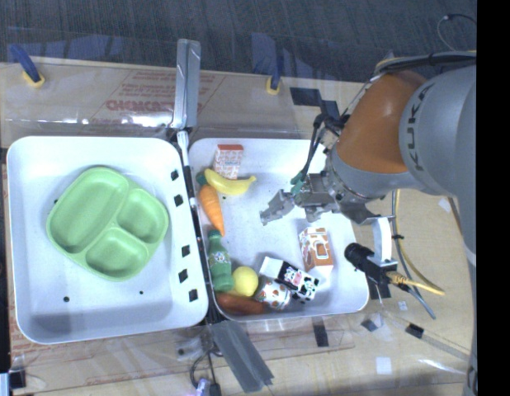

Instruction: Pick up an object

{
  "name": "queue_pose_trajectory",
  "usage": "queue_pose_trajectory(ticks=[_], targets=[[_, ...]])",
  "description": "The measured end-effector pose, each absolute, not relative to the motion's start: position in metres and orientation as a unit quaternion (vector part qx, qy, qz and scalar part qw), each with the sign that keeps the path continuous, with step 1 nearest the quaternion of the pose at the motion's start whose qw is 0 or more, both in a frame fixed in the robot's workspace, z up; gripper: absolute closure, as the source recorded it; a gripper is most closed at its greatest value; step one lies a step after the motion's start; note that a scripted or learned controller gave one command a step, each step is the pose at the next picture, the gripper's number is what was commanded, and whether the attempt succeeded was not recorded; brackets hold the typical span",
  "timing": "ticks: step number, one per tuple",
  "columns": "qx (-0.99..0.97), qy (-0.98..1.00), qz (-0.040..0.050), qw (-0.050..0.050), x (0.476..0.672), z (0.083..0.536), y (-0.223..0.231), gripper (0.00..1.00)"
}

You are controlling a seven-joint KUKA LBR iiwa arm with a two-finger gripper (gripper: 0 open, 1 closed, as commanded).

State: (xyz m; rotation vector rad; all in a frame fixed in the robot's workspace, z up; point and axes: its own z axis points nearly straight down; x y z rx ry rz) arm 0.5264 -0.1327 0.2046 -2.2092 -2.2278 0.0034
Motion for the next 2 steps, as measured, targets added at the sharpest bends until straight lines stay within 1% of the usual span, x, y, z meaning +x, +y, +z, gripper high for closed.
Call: queue_pose_trajectory(ticks=[1, 2], targets=[[-0.686, -0.728, 0.0016, 0.002, 0.585, 0.102, -0.095, 0.00], [-0.685, -0.728, 0.0019, 0.001, 0.585, 0.112, -0.096, 1.00]])
